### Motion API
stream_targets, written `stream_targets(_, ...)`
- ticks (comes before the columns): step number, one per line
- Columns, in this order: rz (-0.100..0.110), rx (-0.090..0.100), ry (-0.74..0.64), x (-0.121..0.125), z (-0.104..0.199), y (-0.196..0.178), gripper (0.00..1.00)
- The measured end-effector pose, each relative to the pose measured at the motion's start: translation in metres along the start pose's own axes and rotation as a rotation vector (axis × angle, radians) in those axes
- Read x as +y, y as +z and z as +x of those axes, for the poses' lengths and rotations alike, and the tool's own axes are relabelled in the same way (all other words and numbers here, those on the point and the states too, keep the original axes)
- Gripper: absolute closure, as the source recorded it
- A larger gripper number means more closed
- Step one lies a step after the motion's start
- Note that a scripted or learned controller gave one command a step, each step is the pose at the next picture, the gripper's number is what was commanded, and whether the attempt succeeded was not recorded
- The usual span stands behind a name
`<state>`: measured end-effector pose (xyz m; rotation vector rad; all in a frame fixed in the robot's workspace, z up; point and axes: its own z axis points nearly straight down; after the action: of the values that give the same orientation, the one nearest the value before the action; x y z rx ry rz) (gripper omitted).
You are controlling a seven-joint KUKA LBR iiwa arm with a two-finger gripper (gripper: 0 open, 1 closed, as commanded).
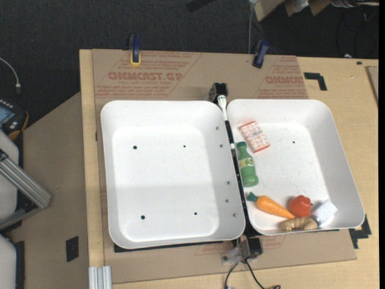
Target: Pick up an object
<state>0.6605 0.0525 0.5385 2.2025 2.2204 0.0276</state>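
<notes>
1. Brown board (150, 71) under my bins reads "CHEMCAST GP" in red.
2. Left bin (120, 116).
3. Right bin (334, 137) holds a red-printed packet (254, 136), green bottle (246, 164), carrot (272, 206), tomato (301, 205), ginger root (299, 224).
4. My gripper's state: cannot tell.

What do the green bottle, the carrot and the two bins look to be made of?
Green bottle: likely glossy plastic, judging by a pale highlight. Carrot: probably moulded toy plastic, uniform orange with a smooth sheen. Left bin and right bin: seemingly thin formed white plastic, matte, with rounded corners and raised rims.
</notes>
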Motion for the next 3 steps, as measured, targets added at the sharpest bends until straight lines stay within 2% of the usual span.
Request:
stream_targets(1, 0.016, -0.005, 0.006, 0.001, -0.003, 0.0, 1.0)
stream_targets(2, 0.018, -0.006, 0.016, 0.005, -0.076, 0.004, 1.0)
stream_targets(3, 0.012, -0.006, 0.008, 0.006, -0.07, -0.008, 1.0)
